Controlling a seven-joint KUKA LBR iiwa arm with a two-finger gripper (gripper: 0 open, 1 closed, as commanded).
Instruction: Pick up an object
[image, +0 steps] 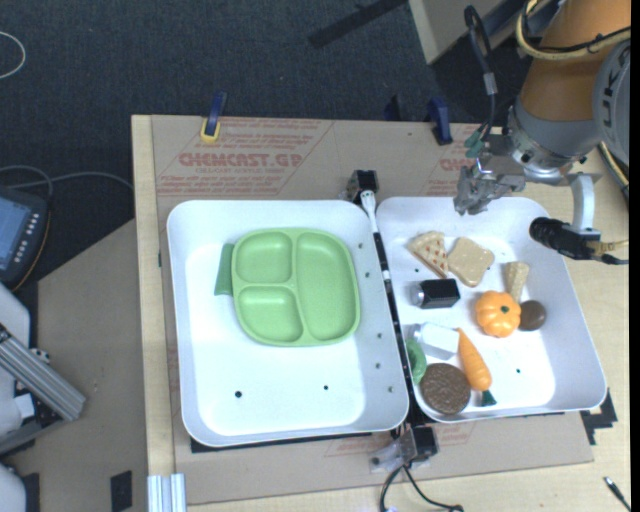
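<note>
A: Objects for picking lie in the right bin (585, 345). Itemise them by clock position, taking the bin's centre as the dial.

B: At 11 o'clock, a waffle-patterned wedge (428, 250), touching a tan bread slice (469, 261) at 12. A black block (438, 293) sits at 9. A small orange pumpkin (497, 313) is near centre, with a dark brown round piece (532, 315) just beside it at 3 and a pale wedge (516, 277) at 1. At 6, a carrot (474, 361) lies tilted, touching a brown ridged disc (444, 388) at 7. A white block (438, 338) and a green piece (415, 358) sit at 8.

A: Gripper position and state?

B: The gripper (474, 203) hangs over the bin's far rim, at 12 o'clock, apart from every item. Whether the fingers are apart or together, I cannot tell; they read as one dark cluster. Nothing is visible between them.

A: Left bin (190, 300)?

B: One green divided plate (296, 285), three compartments, at the bin's 12 o'clock half.

A: Legible markings?

B: Red print on the brown board covering the tabletop (150, 200), at the left bin's 12 o'clock: "CHEMCAST GP". Smaller lines beneath are too fine to read. More red print at the gripper's 9 o'clock, unreadable.
</note>
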